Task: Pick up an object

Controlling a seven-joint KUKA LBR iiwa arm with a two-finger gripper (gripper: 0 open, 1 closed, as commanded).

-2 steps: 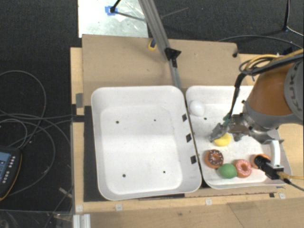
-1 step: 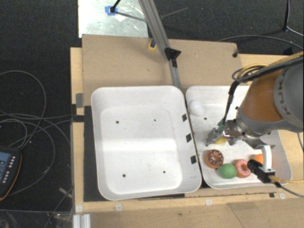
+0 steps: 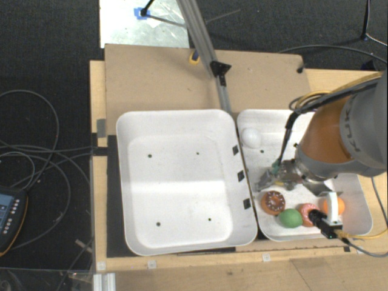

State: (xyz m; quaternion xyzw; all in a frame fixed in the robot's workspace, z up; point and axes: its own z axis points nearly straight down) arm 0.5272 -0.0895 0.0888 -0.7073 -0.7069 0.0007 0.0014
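**Over the right bin, claw unclear**

Farthest left sits the wide shallow white plastic bin [image 3: 176,180], its floor bare but for small dark dots. Beside it, touching along the middle edge, is the second shallow white bin [image 3: 267,121]. A round white ball [image 3: 251,137] rests near its far left corner. Nearer the front lie a brown doughnut-shaped toy with sprinkles [image 3: 273,202], then a round green ball [image 3: 290,217], then a small red piece [image 3: 308,214] and an orange ball [image 3: 335,206]. My claw [image 3: 276,176] hangs just above the doughnut toy; I cannot tell how wide it stands or whether it holds anything.
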